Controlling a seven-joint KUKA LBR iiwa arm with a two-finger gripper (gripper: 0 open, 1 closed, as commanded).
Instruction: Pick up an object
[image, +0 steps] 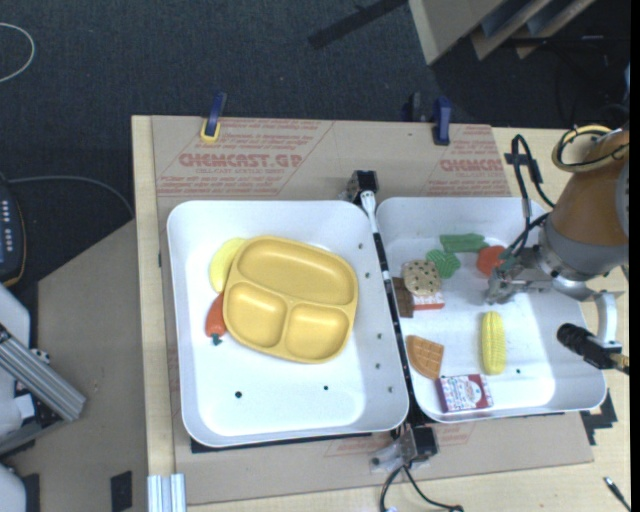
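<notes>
My gripper (505, 285) hangs low over the right bin (540, 330), near its right side. A small red piece (488, 258) lies just to its upper left, partly covered by the gripper. A yellow corn cob (492, 342) lies just below it, apart from it. Further left in the same bin are two green pieces (455, 250), a speckled tan block on a brown and red base (421, 283), an orange waffle piece (425, 355) and a red and white packet (463, 392). Nothing shows as held.
The left bin (190, 300) holds a yellow divided plate (290, 298), a yellow piece (224, 262) tucked under its upper left, and a red-orange pepper (216, 318) at its left. The arm's orange band (590, 200) stands over the right bin's far right edge.
</notes>
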